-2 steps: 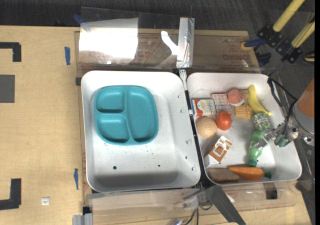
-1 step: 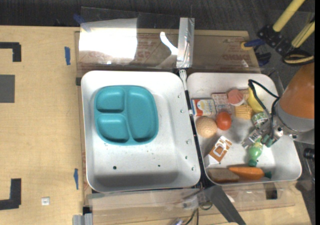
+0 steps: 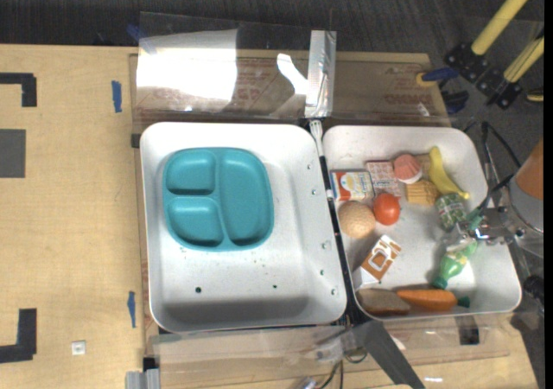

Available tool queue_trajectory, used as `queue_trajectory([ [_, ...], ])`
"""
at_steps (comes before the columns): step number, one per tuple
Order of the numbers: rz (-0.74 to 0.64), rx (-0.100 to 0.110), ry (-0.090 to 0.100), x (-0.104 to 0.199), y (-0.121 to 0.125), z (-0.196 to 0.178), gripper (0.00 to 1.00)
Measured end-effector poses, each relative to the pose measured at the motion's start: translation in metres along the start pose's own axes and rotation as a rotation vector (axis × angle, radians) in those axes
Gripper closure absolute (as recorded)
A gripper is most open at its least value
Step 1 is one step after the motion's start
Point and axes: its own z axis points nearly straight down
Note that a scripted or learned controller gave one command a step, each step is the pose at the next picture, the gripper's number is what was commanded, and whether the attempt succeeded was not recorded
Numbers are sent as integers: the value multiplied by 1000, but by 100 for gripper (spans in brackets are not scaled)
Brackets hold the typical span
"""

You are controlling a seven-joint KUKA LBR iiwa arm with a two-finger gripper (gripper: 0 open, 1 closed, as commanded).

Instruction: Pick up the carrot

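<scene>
- The tabletop [image 3: 60, 206] is carrying two shallow white bins side by side, with clear plastic sheeting lying along their far edge.
- The left bin [image 3: 233, 292] is holding a teal divided plate [image 3: 218, 197] in its far-left part.
- The right bin [image 3: 497, 279] is holding a clutter of toy foods.
- The arm is reaching in at the right edge, and its gripper [image 3: 480, 227] is hovering over the right side of the right bin; how far its parts are spread cannot be told from this angle, and nothing is showing in its grasp.
- The carrot [image 3: 426, 298] is lying flat along the near wall of the right bin, just beside a brown bread-like piece [image 3: 380, 299] on its left.
- A banana [image 3: 442, 173] is lying near the far right corner.
- A beige egg-shaped item [image 3: 355, 220] is sitting touching a red tomato [image 3: 387, 208].
- A green bottle [image 3: 451, 266] is lying tilted just below the gripper.
- A small orange-and-white carton [image 3: 380, 258] is resting between the egg-shaped item and the carrot.
</scene>
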Motion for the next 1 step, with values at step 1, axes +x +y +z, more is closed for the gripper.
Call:
queue_trajectory([
  [1,205,12,-7,-1,1,15,100],
])
